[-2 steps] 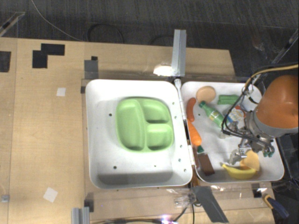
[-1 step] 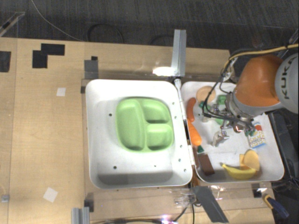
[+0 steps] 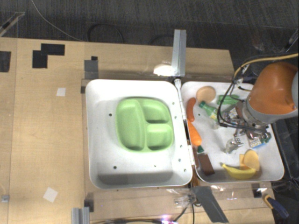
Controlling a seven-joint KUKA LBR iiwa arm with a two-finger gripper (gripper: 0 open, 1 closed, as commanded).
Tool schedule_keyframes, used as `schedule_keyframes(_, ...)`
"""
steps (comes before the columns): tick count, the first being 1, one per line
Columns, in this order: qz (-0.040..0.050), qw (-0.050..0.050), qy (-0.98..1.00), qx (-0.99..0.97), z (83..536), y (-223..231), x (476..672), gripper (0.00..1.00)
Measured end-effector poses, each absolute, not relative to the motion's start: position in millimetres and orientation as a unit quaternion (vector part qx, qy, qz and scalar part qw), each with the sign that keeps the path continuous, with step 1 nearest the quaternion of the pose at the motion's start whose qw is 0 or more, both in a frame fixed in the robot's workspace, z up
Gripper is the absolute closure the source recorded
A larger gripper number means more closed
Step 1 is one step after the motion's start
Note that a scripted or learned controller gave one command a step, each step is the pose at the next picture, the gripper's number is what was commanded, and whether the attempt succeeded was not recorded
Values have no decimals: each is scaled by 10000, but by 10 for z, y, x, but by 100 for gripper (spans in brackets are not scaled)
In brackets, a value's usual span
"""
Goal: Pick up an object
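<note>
The banana (image 3: pixel 239 171) lies nearest the camera, along the near wall of the right bin (image 3: pixel 278 171), with a yellow-orange wedge (image 3: pixel 251 159) touching its right end. Left of the banana, a brown block (image 3: pixel 204 164) rests in that bin's near left corner. Beyond the block, a carrot (image 3: pixel 194 135) with a green tip runs along the bin's left wall, and a red sausage (image 3: pixel 190 109) continues the line farther back. The hand (image 3: pixel 233 143) hangs low over the middle of the right bin, just beyond the banana, metal parts and loose cables around it; I cannot tell whether it is apart or together, and nothing is seen clamped in it. The arm (image 3: pixel 273 94), grey with its orange band, covers the bin's right side. Behind the hand, a green bottle (image 3: pixel 208 108) lies tilted, and a tan round piece (image 3: pixel 206 94) sits near the far wall. Left of the right bin, the left bin (image 3: pixel 100 125) holds a green tray (image 3: pixel 143 124) with compartments. Both bins rest on the surface (image 3: pixel 42 139).
</note>
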State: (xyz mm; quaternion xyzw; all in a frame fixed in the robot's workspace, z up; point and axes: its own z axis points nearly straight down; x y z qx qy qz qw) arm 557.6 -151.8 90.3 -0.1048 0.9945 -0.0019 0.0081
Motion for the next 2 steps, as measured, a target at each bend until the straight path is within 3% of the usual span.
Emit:
schedule_keyframes(1,-4,82,9925,-1222,897,-869,6052,0)
schedule_keyframes(2,-10,82,9964,-846,910,-979,5523,0)
